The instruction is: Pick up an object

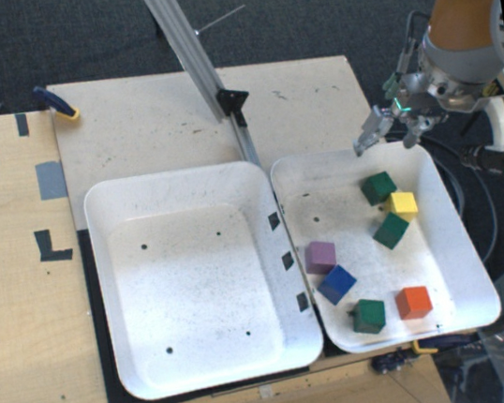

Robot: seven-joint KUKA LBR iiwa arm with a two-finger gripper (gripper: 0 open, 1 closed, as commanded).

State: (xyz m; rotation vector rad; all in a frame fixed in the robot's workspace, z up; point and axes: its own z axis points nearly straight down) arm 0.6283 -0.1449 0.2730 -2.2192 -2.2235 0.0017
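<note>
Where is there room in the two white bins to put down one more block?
The left bin is bare floor from wall to wall. In the right bin, the far-left corner is free, between the shared wall and the green block. The near part is crowded: purple block, blue block, orange block. The tool hangs over the far rim.

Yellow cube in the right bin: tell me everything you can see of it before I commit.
The small yellow cube looks like a solid painted block, matte and plain. It rests on the floor of the right shallow white bin, near the far right wall. It is wedged between two dark green cubes, one above-left and one below-left, apparently touching both. Nothing grips it.
</note>
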